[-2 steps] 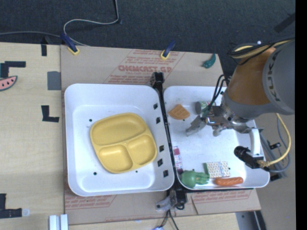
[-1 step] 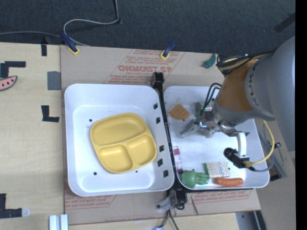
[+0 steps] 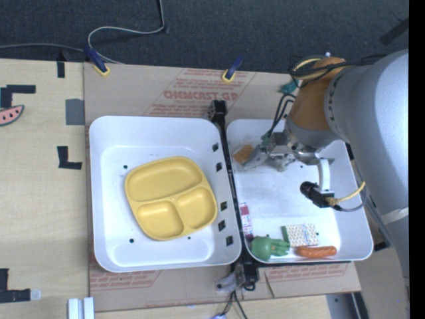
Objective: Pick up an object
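Pincer (image 3: 251, 161) tips touch the brown block (image 3: 242, 153).

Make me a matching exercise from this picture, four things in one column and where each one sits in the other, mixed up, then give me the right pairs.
Things
1. yellow divided plate
2. green toy
3. orange sausage-shaped toy
4. gripper

Places
A. near edge of the right bin, toward its right corner
B. far-left part of the right bin
C. middle of the left bin
D. near edge of the right bin, beside the divider

Pairs: 1-C, 2-D, 3-A, 4-B
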Tool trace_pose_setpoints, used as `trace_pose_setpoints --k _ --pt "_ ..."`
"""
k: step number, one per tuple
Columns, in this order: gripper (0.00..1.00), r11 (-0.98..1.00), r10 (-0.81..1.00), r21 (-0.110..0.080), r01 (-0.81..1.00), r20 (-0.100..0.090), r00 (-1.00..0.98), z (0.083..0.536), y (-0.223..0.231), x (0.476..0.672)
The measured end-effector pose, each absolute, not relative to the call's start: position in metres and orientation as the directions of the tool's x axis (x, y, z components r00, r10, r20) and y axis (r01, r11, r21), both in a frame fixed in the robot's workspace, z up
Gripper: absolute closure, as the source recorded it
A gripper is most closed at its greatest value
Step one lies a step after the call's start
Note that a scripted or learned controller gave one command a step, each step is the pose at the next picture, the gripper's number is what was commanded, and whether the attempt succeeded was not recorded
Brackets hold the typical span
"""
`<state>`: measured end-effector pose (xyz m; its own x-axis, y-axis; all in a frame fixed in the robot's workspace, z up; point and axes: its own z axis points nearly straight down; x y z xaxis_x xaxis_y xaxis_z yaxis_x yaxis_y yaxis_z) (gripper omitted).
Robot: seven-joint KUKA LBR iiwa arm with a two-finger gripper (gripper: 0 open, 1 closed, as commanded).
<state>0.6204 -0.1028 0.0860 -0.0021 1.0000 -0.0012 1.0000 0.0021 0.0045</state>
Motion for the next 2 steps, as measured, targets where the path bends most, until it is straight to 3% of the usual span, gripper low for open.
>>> trace_pose_setpoints --k 1,2 --pt "0.0 0.0 1.0 0.0 1.0 -0.001 0.0 0.086 -0.099 0.517" --pt "0.0 -0.002 1.0 0.005 1.0 -0.003 0.002 0.086 -0.152 0.485"
